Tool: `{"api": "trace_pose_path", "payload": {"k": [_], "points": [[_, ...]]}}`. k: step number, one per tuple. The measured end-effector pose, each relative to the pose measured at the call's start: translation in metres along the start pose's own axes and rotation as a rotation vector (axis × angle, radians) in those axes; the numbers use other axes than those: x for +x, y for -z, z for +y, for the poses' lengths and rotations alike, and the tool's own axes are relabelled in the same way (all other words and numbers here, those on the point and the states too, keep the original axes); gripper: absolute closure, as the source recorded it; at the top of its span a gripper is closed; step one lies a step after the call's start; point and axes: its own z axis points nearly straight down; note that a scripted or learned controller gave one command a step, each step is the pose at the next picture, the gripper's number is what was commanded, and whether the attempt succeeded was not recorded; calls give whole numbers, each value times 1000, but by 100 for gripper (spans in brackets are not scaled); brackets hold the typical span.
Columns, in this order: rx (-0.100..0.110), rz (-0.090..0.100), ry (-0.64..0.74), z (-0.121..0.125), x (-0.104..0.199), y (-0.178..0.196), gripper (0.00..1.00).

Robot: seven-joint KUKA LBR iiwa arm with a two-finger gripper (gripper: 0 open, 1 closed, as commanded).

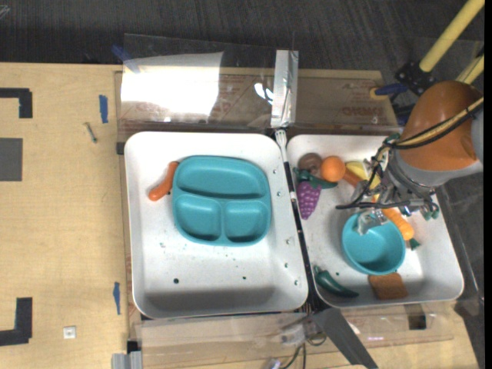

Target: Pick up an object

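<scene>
The right bin (450, 271) holds a teal bowl (377, 250), purple grapes (307, 198), a brown round fruit (310, 161), an orange (332, 169), a yellow banana (355, 171), an orange carrot piece (401, 225), a green vegetable (334, 282) and a brown toast slice (388, 285). My gripper (374, 218) hangs low over the far rim of the bowl, between the banana and the carrot piece. The wrist and its cables hide what is directly under it.
The left bin (154, 275) carries a teal divided plate (223, 198) with an orange sausage-shaped piece (161, 183) at its left. A clear plastic wall (284, 91) stands behind the bins. Yellow poles (457, 25) rise at the top right.
</scene>
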Motion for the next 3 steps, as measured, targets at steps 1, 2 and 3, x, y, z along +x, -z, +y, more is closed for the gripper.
{"api": "trace_pose_path", "payload": {"k": [1, 2, 3], "points": [[-2, 0, -97, 72, -47, 115, 100], [-1, 7, 83, -24, -63, 160, 100], [-3, 7, 85, -23, -64, 159, 0]]}}
